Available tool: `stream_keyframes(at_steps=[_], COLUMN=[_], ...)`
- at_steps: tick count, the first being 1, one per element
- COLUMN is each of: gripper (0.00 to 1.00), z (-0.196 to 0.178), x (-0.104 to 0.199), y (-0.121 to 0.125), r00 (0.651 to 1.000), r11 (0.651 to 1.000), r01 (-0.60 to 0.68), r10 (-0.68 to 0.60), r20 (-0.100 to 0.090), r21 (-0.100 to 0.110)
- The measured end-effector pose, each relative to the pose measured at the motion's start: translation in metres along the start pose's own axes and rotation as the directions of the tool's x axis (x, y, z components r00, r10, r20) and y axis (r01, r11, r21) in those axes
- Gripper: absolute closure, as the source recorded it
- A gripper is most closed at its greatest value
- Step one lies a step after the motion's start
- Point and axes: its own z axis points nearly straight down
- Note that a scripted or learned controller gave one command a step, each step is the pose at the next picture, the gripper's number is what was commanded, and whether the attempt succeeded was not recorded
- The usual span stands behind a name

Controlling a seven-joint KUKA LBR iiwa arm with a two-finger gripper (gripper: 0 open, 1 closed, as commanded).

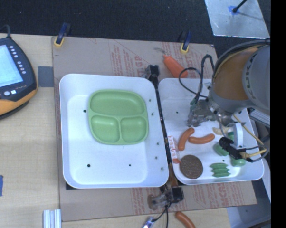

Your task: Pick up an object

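While the green plate [118, 116] sits alone in the left bin [71, 165], the food toys wait in the right bin [257, 175]: two sausages [201, 138], a brown patty [191, 166] and a green pea pod [220, 169]. I think nothing is picked up yet. My claw [201, 114] hangs just above the sausages, right of the middle. I cannot tell how far open it is, and I see nothing in it.

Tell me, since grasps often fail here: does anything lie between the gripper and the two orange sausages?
Nothing visible does. The gripper sits just above the two orange sausages in the right white bin, with bare bin floor between them.
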Motion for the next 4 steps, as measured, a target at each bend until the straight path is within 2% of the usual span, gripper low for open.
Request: stream_keyframes(at_steps=[1,2,3,4], gripper=[1.00,0.00,0.00,1.00], z=[-0.076,-0.075,0.011,0.000], x=[-0.071,-0.070,-0.104,-0.105], y=[-0.002,-0.002,-0.034,-0.034], r00=[1.000,1.000,1.000,1.000], r11=[1.000,1.000,1.000,1.000], r01=[-0.006,-0.005,-0.004,-0.001], r10=[0.006,0.005,0.004,0.001], r20=[-0.002,-0.002,-0.003,-0.001], r21=[-0.005,-0.004,-0.002,-0.001])
